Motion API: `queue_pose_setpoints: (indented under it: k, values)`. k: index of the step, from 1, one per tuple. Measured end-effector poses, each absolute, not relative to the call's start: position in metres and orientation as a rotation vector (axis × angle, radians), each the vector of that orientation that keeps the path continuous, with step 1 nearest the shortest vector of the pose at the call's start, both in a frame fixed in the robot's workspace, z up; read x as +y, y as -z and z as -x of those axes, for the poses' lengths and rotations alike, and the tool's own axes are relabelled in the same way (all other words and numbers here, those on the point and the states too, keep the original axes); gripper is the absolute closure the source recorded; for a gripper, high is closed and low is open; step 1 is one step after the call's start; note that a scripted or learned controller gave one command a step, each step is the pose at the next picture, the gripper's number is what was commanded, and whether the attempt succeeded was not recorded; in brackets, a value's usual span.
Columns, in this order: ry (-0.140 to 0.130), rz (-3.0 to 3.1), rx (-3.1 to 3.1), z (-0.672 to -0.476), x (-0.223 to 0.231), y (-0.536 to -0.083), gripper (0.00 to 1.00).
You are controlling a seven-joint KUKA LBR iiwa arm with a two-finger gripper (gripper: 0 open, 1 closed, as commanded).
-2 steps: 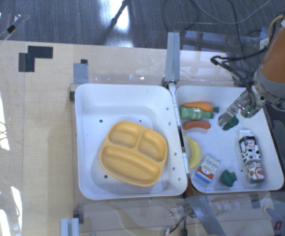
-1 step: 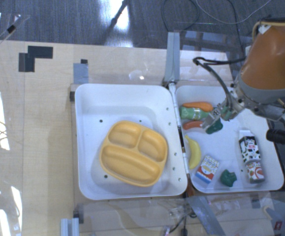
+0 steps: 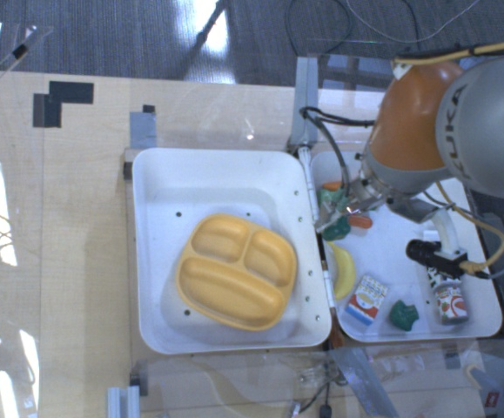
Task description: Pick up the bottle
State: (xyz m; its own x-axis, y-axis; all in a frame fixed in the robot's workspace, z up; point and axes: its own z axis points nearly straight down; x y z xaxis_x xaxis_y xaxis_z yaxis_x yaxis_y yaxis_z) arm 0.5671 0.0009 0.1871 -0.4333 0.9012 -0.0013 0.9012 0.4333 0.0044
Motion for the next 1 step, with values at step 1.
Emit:
queue_pose_setpoints:
  k: [1]
  values:
    - [-0.006,-1.997,2.419,-0.5757,0.0209,-0.3318,1.0]
